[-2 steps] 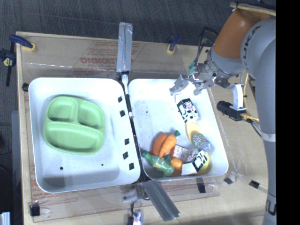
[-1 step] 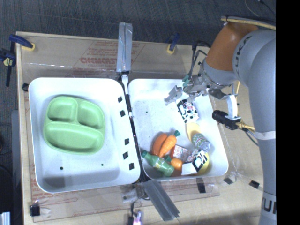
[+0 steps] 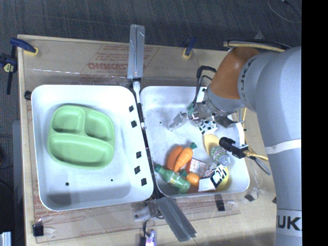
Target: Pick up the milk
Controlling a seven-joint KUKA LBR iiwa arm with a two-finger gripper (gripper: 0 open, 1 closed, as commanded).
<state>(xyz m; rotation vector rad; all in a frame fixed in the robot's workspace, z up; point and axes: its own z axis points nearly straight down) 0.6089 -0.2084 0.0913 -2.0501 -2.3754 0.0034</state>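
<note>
I see the pincer [image 3: 180,120] spread low in the right bin [image 3: 154,101], the cow-patterned milk [image 3: 206,124] just right of it, ungripped, presumably awaiting closure.

The desk [image 3: 77,60], a pale board with red print, clamped at its far edge, carried two shallow white bins side by side, the left bin [image 3: 41,188] touching the right bin [image 3: 159,104].

1. A robot lab or test bench, not a home.
2. The wooden bench [image 3: 77,55] is held by blue clamps [image 3: 23,46] over dark carpet [image 3: 66,9].
3. Two white bins [image 3: 41,188] hold toy food [image 3: 179,158] and a green tray [image 3: 82,136].
</note>
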